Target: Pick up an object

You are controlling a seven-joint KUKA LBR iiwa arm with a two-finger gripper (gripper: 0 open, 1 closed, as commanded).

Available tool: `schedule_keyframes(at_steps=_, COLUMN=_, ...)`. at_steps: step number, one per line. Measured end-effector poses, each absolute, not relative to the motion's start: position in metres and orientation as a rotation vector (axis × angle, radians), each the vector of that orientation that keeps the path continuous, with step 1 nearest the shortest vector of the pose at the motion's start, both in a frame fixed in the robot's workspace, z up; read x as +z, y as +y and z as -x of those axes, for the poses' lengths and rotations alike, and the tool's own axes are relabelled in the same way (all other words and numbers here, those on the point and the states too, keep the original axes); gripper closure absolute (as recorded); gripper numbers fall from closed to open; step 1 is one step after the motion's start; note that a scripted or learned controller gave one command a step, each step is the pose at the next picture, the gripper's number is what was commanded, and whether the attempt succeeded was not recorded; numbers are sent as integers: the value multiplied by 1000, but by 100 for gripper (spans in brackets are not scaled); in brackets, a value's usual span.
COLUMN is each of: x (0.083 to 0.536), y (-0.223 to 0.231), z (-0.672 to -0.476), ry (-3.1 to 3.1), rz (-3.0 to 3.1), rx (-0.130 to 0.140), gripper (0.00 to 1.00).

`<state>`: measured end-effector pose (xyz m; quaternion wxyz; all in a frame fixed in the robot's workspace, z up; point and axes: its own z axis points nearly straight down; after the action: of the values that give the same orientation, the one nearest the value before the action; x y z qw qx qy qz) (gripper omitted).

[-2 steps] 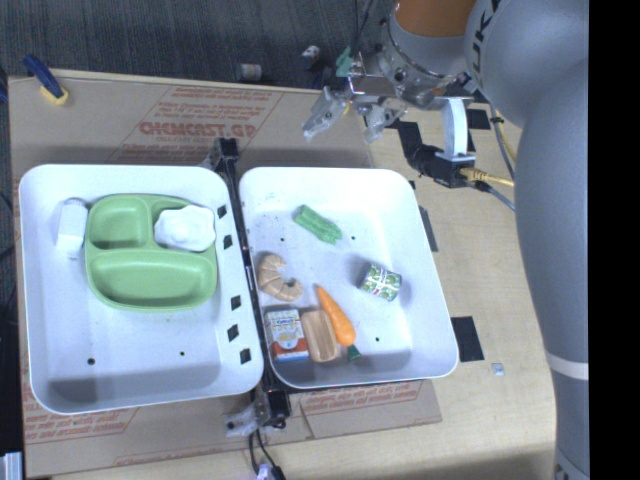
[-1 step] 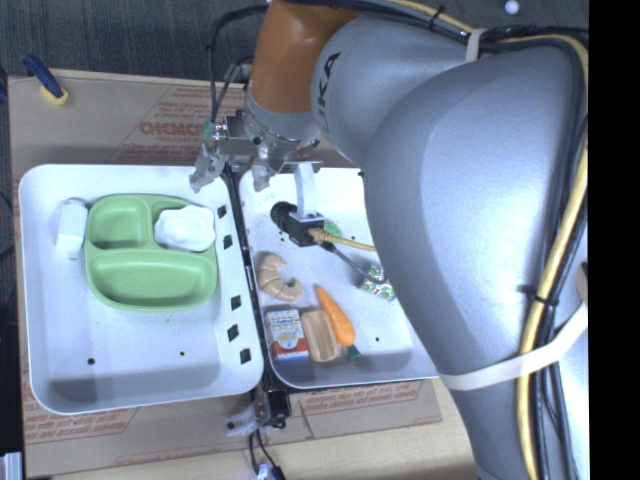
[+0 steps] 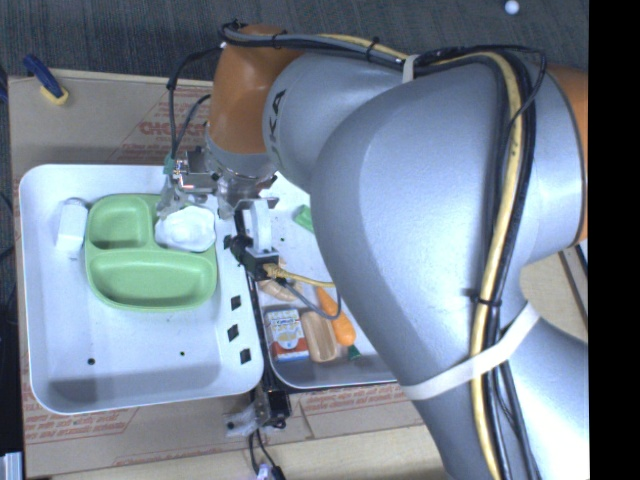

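My gripper (image 3: 196, 193) hangs over the upper right corner of the left bin (image 3: 60, 368), at the top right compartment of a green divided plate (image 3: 150, 273). A white rounded object (image 3: 187, 229) lies in that compartment, right below the gripper and touching or nearly touching it. A small white cylinder (image 3: 71, 224) lies left of the plate. In the right bin (image 3: 330, 376) I see an orange item (image 3: 342, 326), a tan block (image 3: 320, 340), a red and white packet (image 3: 285, 330) and a green piece (image 3: 303, 216).
The grey arm (image 3: 430, 218) covers most of the right bin. The bins stand on brown cardboard (image 3: 110, 108). A blue and yellow tool (image 3: 45, 80) lies at the far left on the cardboard. The left bin's lower half has bare floor.
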<state>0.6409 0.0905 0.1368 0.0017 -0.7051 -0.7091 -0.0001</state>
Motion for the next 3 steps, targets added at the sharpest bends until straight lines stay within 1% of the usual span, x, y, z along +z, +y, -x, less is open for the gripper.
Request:
schedule_keyframes(at_steps=1, x=102, y=125, z=-588, ry=-2244, rz=2226, rx=-30, gripper=0)
schedule_keyframes(at_steps=2, x=149, y=190, z=-588, ry=-2230, rz=2212, rx=3, gripper=0)
schedule_keyframes(at_steps=3, x=93, y=174, z=-499, ry=-2230, rz=2215, rx=-3, gripper=0)
